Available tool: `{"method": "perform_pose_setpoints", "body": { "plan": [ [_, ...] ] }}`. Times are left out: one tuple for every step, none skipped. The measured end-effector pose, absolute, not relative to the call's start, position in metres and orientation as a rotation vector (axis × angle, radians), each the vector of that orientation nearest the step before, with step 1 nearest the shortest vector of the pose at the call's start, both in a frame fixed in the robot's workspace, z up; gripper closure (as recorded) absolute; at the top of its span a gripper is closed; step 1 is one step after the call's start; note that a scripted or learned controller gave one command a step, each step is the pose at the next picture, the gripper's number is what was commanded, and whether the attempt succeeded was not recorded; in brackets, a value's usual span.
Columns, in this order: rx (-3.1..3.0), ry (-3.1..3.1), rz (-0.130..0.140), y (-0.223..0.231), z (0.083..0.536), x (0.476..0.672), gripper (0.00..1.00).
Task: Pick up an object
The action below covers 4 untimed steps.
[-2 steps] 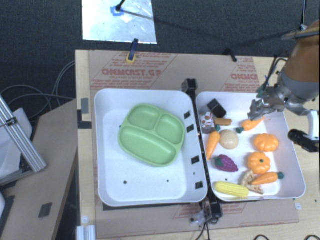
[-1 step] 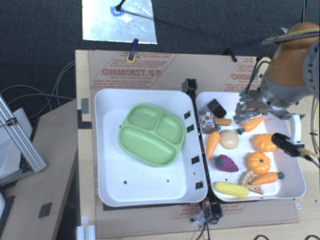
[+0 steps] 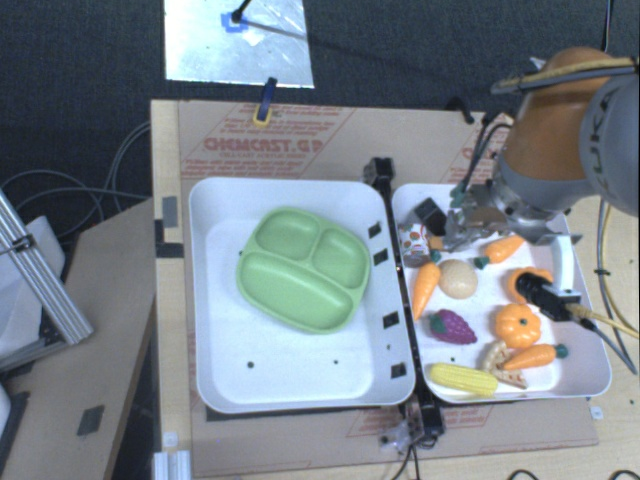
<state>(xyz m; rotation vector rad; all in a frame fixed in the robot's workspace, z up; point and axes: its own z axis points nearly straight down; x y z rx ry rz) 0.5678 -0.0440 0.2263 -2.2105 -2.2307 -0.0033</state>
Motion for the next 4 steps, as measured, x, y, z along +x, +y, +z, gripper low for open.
{"method": "perform_pose_setpoints", "body": {
  "plan": [
    [-2.211, -2.23, -0.003, -0.002, 0.215, 0.565, 1.0],
    [-2.22, -2.223, -0.001, -0.009, 0.215, 0.564, 1.0],
    [-2.216, -2.229, -0.003, -0.006, 0.234, 0.569, 1.0],
    [-2.216, -2.227, -0.001, -0.001, 0.223, 0.562, 1.0]
  ]
}}
